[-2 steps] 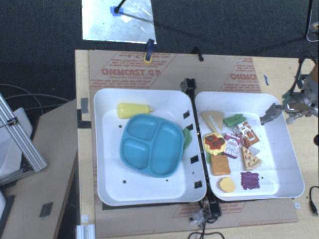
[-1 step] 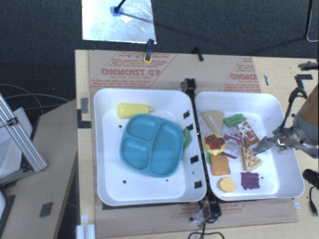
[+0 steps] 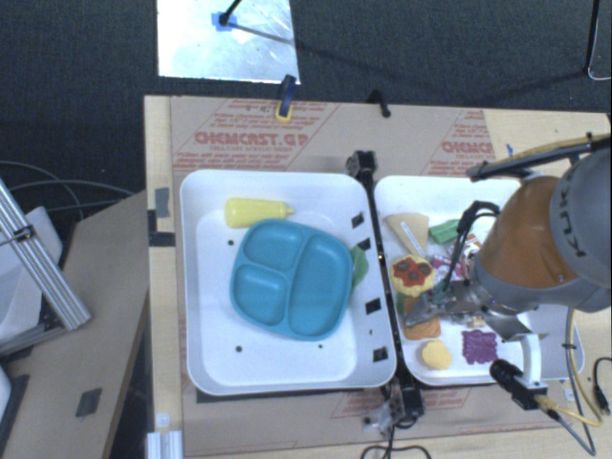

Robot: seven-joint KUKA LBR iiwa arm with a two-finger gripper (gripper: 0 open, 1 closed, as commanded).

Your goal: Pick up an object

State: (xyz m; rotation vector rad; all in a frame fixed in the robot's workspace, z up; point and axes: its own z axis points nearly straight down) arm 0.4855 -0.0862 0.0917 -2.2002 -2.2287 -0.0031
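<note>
The candidates for pickup lie in the right-hand shallow white plastic bin (image 3: 535,187), as a loose heap of small toy food pieces: a flat slice with a red, dark-spotted topping (image 3: 412,273), a tan wedge-shaped piece (image 3: 409,229), a small green piece (image 3: 444,229), a rounded yellow lump (image 3: 436,355), a bumpy purple cluster (image 3: 479,345) and a brown flat piece (image 3: 422,328). Most lie touching or overlapping near the bin's left wall, which suggests they were dumped rather than arranged; the yellow lump and purple cluster sit slightly apart near the front rim and would probably be easier to single out. The grey arm with its orange band (image 3: 526,237) hangs low over this bin, and its end effector (image 3: 449,299) is down among the pieces just beside the spotted slice and the brown piece; its state cannot be told, as the wrist hides it, and no item is visibly held. The left-hand white bin (image 3: 206,352) carries a smooth, rigid blue sectioned plastic tray (image 3: 292,277) lying flat at its centre, a yellow elongated toy (image 3: 256,211) just behind the tray, and a green piece (image 3: 360,266) part-hidden at the tray's right edge. Both bins rest side by side on protective brown printed sheeting (image 3: 258,137) covering the desk.
</note>
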